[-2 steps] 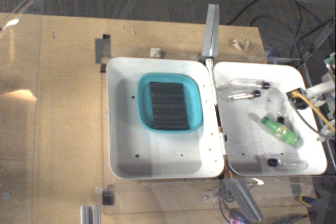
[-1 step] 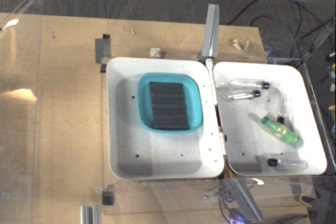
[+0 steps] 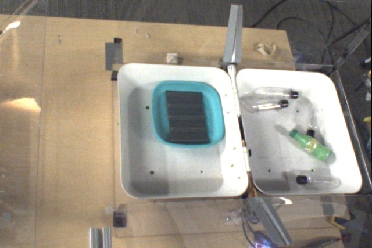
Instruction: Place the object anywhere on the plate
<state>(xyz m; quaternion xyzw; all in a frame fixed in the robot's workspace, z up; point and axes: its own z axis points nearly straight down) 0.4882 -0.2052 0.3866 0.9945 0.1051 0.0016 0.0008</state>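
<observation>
Though faint against white bin, clear bottles nearly invisible.

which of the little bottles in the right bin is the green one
The green bottle lying at the bin's middle right; the other bottles there are clear with dark caps.

Bright, soft focus; glare on bench left, perhaps window light.
</observation>
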